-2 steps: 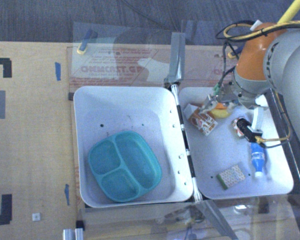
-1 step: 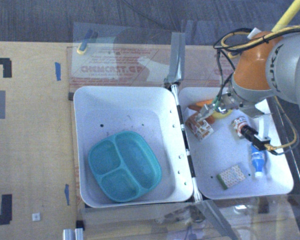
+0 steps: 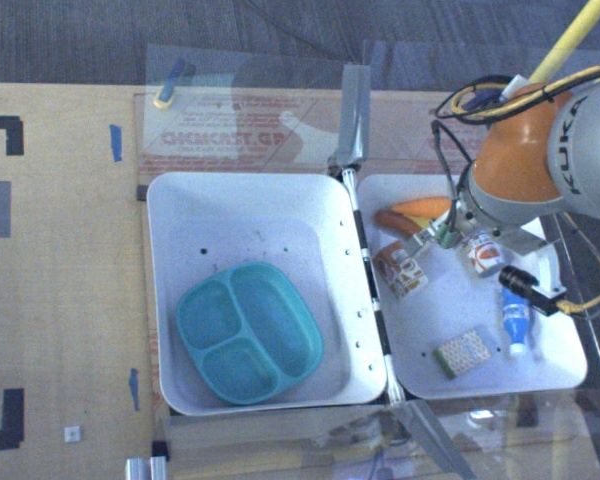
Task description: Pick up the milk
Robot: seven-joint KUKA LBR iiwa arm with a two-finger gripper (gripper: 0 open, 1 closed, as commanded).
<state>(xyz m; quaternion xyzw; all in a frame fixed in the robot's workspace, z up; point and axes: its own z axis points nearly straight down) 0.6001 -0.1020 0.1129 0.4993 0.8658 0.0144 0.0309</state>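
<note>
1. The grey arm with its orange band (image 3: 515, 158) reaches in from the right edge of the counter (image 3: 60, 298), its gripper (image 3: 427, 241) low over the upper left part of the right bin (image 3: 555, 368).
2. The fingers sit just above a small brown-and-white carton, the milk (image 3: 400, 270), near that bin's left wall; how far they are parted cannot be told, and nothing is seen between them.
3. An orange carrot-like item (image 3: 420, 207) and a reddish-brown piece (image 3: 396, 222) lie by the bin's far edge.
4. A red-and-white can (image 3: 485, 256), a blue-and-white bottle (image 3: 516, 326) and a green sponge (image 3: 462, 352) lie toward the bin's right and near sides.
5. A teal divided plate (image 3: 248, 332) rests in the left bin (image 3: 240, 208).
</note>
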